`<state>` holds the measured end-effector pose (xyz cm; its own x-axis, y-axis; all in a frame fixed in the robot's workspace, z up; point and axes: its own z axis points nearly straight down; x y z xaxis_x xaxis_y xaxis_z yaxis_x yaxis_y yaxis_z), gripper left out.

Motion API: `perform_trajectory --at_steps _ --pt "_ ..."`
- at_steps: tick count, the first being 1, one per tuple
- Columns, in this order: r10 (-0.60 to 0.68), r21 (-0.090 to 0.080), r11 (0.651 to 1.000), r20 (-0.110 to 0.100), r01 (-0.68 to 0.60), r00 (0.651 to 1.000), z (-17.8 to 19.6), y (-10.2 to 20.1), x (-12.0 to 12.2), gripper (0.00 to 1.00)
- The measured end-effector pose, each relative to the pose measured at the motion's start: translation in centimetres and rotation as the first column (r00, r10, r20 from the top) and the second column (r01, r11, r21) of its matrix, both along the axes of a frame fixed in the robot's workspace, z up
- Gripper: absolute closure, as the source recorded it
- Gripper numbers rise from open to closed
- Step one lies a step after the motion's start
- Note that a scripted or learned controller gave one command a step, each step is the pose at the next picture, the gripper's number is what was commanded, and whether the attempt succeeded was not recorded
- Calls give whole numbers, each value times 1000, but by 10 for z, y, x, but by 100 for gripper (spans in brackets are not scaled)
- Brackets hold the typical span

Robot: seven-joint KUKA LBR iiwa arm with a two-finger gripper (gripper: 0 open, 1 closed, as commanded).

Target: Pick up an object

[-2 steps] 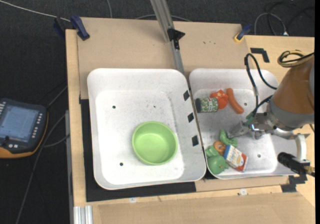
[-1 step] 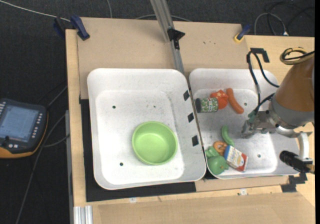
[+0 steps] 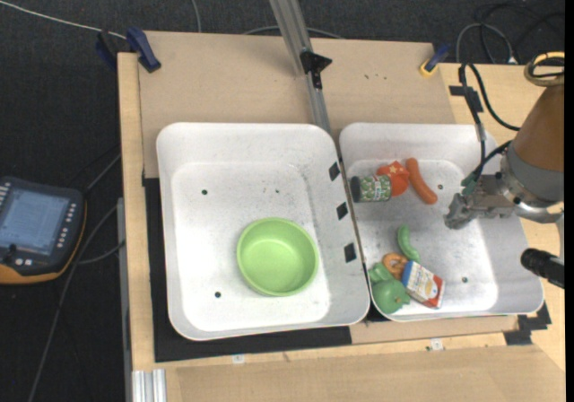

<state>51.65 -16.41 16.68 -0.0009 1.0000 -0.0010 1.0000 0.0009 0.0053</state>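
A: Where was the hand (image 3: 456, 212)?

B: Low over the right bin (image 3: 475, 297), near that bin's right wall, on the grey wrist of the arm (image 3: 538, 158) reaching in from the right. Its tip pointed left and down. Whether the fingers stood apart or together, I could not tell; nothing was visible between them.

A: And the things to pick?

B: All lay to the hand's left. Just up and left was an orange sausage-shaped toy (image 3: 421, 179), touching a red-and-orange item (image 3: 395, 178), with a dark green bottle (image 3: 369, 187) lying on its side beyond that, close to the wall between the bins. Below and left of the hand lay a small green curved piece (image 3: 406, 243); further down, a flat packet with a red edge (image 3: 421, 284) rested against a green leaf-like toy (image 3: 387, 292) in the bin's near-left corner.

A: Any open room?

B: Bare white floor lay straight under the hand and down toward the bin's near-right corner. Far left of the hand, the left bin (image 3: 206, 212) held a green bowl (image 3: 277, 256) near its front, with bare floor behind it. The worktop (image 3: 233, 77) lay beyond both bins.
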Motion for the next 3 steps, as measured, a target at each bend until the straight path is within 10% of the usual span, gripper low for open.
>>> perform_trajectory --at_steps 2,3 --pt "0 0 1000 -2 0 1000 76 4 -1 100" --pt "4 2 1000 -4 -4 1000 84 51 8 100"
